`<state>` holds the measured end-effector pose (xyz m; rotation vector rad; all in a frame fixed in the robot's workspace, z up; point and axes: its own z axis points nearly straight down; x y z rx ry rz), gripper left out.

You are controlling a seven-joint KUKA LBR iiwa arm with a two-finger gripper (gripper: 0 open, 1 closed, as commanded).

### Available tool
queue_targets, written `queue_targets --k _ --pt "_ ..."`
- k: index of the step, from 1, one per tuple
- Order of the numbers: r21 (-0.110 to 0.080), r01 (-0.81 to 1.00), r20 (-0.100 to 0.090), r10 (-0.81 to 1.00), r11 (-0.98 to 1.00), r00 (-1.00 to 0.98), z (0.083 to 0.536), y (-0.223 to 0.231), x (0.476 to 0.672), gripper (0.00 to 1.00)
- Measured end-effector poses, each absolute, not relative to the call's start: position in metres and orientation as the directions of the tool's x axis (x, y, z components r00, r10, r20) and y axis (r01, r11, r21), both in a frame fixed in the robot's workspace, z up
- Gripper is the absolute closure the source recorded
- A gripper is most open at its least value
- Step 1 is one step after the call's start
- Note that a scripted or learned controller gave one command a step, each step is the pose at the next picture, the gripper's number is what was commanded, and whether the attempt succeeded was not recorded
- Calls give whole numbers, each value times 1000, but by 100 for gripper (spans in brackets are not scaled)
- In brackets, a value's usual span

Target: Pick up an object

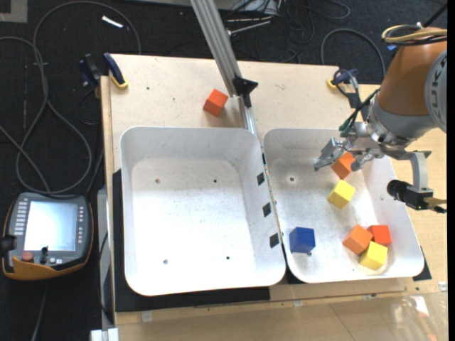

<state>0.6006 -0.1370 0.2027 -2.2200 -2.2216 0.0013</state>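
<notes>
We see the metal two-finger gripper (340, 156) low over the back of the right shallow white plastic bin (409, 251), its grey fingers closed around a small orange cube (343, 165) that shows between them. Above it the grey arm with its broad orange band (416, 73) reaches in from the right.

Just in front of the held cube lies a yellow cube (341, 194), close by but apart from it. Nearer the front of the same bin we find a blue cube (302, 239) by the inner wall, and in the front right corner a cluster of 3 blocks pressed together: an orange cube (357, 239), a red-orange cube (381, 234) and a yellow cube (375, 256). All the blocks look matte and sharp-edged.

The left white bin (135, 212) sits beside the right one, their rims meeting in the middle, both floors finely speckled. Behind the left bin, on the pale wooden bench (170, 91), rests 1 more orange cube (215, 103), near a slanted aluminium bar (213, 34) that crosses the bench from the back. Yellow-tipped clamps grip the bench's rear corners. On the dark floor to the left lie black cables and a grey handheld control pendant (46, 233) with a bright screen.
</notes>
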Motion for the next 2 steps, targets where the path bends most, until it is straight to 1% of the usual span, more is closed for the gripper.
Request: queue_targets --k 1,2 --pt "6 1000 -2 1000 4 -4 117 -181 588 0" --pt "1 1000 -1 1000 3 -3 94 -190 603 0"
